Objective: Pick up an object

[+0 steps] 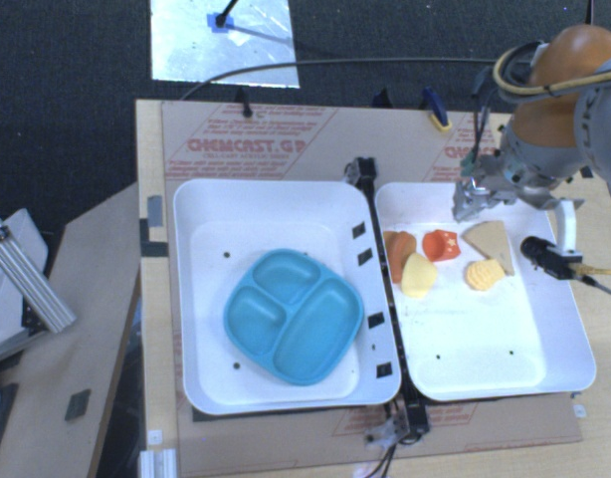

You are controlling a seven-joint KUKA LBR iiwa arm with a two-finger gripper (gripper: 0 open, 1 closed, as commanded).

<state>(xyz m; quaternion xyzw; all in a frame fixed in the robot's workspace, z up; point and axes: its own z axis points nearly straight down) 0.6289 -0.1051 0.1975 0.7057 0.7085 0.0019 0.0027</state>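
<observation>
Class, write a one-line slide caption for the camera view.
End effector hovers at the right bin's far edge above toy foods; a blue divided plate lies in the left bin.

The desk [156, 182] is a pale wooden top, set at a slight angle in the view, with dark carpet around it. Directly on it lies a brown sheet of protective board [256, 137] printed with red lettering, which covers most of the top and leaves a bare strip along the left edge. On that board sit two shallow white bins side by side, touching along a black hinged seam in the middle: the left bin [201, 267] and the right bin [505, 366]. A blue clamp [437, 110] sits at the far edge of the board, above the right bin.
</observation>
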